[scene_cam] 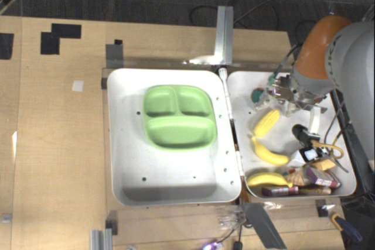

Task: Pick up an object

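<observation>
Corn (266,122) is lying tilted in the right bin (241,84), near the middle, with its upper end pointing toward the hand (283,96). You are seeing the hand hanging over the back half of that bin, just beside the corn's upper end, and you cannot tell whether the two are touching. You also cannot tell whether the hand is apart or together, since the wrist is blocking it from this angle. Nothing is showing in its grip.

A small teal thing (258,94) is sitting just left of the hand, close to the bin's back wall. One banana (270,154) is lying just in front of the corn, curving toward the right. A second banana (266,179) is resting along the front wall, and a dark red stick (275,190) is lying right against it. Brown packets (313,177) are piling up in the front right corner.

The arm (328,50) is reaching in from the right, with its orange band over the bin's back right corner.

In the left bin (117,126), a green plate (177,116) with three compartments is lying flat, a little back of centre. Both bins are sitting side by side on the desk (58,143).
</observation>
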Action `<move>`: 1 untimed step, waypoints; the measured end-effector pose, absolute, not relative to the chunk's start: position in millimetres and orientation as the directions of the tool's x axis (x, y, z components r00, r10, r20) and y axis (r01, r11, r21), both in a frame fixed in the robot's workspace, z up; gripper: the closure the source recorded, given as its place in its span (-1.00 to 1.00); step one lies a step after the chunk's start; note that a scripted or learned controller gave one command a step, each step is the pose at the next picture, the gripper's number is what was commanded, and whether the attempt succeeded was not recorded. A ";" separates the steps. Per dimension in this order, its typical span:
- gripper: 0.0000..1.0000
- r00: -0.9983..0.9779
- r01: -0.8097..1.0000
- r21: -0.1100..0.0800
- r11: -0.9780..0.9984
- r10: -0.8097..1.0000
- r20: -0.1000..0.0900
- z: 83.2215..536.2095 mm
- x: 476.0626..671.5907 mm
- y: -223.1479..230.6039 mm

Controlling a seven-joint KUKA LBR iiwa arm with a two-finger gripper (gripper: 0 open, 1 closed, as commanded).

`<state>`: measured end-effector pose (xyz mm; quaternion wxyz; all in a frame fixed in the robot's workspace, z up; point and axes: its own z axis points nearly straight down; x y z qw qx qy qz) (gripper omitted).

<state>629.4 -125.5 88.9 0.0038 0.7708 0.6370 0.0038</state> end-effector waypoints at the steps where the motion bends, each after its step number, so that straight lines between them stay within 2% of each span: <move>1: -1.00 0.080 0.997 0.014 -0.080 0.997 0.000 90.2 601.8 -89.9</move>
